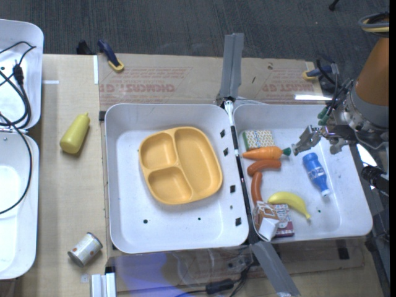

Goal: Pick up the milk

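Still unlifted, the milk carton [274, 220] lies tipped at the right bin's [346, 226] near-left corner.
Its long axis runs roughly left-right, the white gabled end toward the left wall. Banana [291, 203] and sausage [257, 187] crowd it, so a descent could snag them; the gripper [307, 139] hangs far off, fingers apart.
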`<action>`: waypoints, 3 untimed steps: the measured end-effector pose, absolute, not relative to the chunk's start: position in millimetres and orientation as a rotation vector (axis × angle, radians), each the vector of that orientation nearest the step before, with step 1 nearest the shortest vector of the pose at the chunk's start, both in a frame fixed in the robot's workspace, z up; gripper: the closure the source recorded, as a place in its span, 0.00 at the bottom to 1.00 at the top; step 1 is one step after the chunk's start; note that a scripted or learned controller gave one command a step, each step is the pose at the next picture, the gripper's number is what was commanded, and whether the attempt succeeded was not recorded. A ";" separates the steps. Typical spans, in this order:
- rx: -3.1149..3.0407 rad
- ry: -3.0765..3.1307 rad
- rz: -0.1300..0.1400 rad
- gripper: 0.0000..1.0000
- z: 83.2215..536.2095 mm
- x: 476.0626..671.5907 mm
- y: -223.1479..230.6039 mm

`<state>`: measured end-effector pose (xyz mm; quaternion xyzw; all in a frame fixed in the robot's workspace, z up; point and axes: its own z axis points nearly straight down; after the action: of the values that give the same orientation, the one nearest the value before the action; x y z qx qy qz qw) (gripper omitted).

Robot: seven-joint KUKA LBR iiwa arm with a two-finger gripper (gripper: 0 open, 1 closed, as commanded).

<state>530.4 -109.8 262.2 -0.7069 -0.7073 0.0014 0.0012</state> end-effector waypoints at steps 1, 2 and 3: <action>-1.821 -2.557 0.002 0.00 139.7 481.5 -93.7; -1.826 -2.555 0.001 1.00 148.4 482.4 -94.5; -1.626 -2.688 0.001 1.00 191.1 478.2 -5.6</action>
<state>478.2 -5.6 191.1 -0.5176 -0.8556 0.0003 0.0000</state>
